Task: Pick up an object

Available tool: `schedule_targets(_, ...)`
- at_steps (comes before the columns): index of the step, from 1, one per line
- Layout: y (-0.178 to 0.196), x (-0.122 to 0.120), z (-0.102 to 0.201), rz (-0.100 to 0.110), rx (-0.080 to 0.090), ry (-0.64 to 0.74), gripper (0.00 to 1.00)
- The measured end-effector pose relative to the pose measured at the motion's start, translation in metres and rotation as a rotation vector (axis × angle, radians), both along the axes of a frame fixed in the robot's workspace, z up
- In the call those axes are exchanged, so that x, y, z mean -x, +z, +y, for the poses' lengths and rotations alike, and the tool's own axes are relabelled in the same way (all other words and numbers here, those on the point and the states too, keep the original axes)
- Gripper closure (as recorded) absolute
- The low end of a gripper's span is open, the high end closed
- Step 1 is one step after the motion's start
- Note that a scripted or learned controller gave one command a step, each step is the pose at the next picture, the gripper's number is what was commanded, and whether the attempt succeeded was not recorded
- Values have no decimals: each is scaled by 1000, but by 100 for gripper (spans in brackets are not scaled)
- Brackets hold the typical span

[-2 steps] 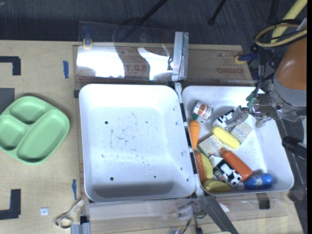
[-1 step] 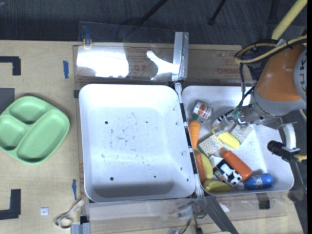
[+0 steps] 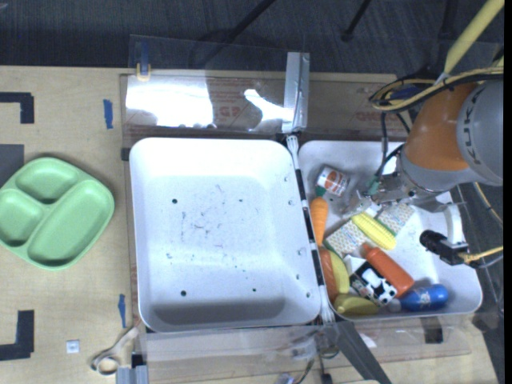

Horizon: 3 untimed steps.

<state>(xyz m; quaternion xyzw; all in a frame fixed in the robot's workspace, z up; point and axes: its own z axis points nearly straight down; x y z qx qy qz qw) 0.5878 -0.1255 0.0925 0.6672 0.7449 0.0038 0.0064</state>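
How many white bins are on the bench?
2. The left bin sits mid-bench; the right bin touches its right side, holding toys under the gripper.

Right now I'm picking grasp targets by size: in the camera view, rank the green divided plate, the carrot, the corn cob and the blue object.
1. green divided plate, by far the largest.
2. carrot.
3. corn cob and blue object: these look alike in size, so I won't rank them.
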Motion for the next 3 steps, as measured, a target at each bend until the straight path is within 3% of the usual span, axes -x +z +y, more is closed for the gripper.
schedule_targets(1,12,-2,-2,-7,2,-2,100)
schedule_targets(2,119,25,52,14,-4,-74,100)
schedule_targets(3,114,55,71,16,-4,-47,100)
